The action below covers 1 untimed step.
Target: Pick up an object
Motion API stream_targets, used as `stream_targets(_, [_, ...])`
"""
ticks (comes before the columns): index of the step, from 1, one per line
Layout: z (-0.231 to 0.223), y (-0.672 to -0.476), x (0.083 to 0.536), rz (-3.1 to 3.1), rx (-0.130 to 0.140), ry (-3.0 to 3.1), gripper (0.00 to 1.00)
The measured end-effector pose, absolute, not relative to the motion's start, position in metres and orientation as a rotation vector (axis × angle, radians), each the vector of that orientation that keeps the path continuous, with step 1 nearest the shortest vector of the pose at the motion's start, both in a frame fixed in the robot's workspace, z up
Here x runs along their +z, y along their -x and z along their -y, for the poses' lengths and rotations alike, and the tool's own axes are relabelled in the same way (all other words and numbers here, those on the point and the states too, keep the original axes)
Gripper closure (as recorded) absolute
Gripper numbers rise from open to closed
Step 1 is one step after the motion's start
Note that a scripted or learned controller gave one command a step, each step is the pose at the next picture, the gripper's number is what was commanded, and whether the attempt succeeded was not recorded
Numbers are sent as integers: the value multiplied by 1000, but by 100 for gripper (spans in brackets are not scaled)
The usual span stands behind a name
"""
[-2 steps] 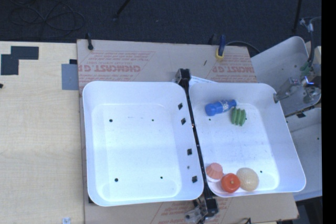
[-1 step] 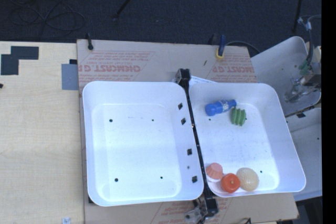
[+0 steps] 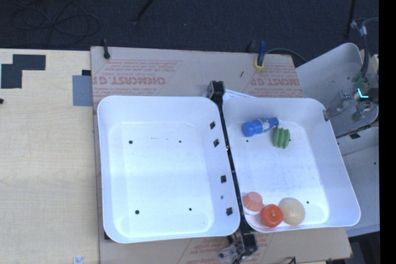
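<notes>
The right bin (image 3: 342,164) holds several small objects. A blue bottle (image 3: 258,127) lies on its side near the bin's far edge. Just to the bottle's right is a green ribbed piece (image 3: 281,137). At the near edge three things sit close together: a pale pink round piece (image 3: 252,201), a red tomato-like ball (image 3: 271,215) and a beige ball (image 3: 292,211). A pale grey part of the arm (image 3: 346,71) stands at the right, beyond the bin's far right corner and away from all the objects.
The left bin (image 3: 105,151) adjoins the right one along a black centre divider (image 3: 224,157). Both rest on a cardboard sheet (image 3: 185,74) on the wooden bench (image 3: 43,164). A blue and yellow clamp (image 3: 260,57) grips the cardboard's far edge. Cables lie on the dark floor behind.
</notes>
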<state>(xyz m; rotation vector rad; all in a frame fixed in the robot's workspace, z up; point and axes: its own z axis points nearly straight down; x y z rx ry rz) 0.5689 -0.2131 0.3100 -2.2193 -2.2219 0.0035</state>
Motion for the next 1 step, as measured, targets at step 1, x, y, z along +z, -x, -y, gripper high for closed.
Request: stream_targets(1, [214,-569,320,2224,4,2216,100])
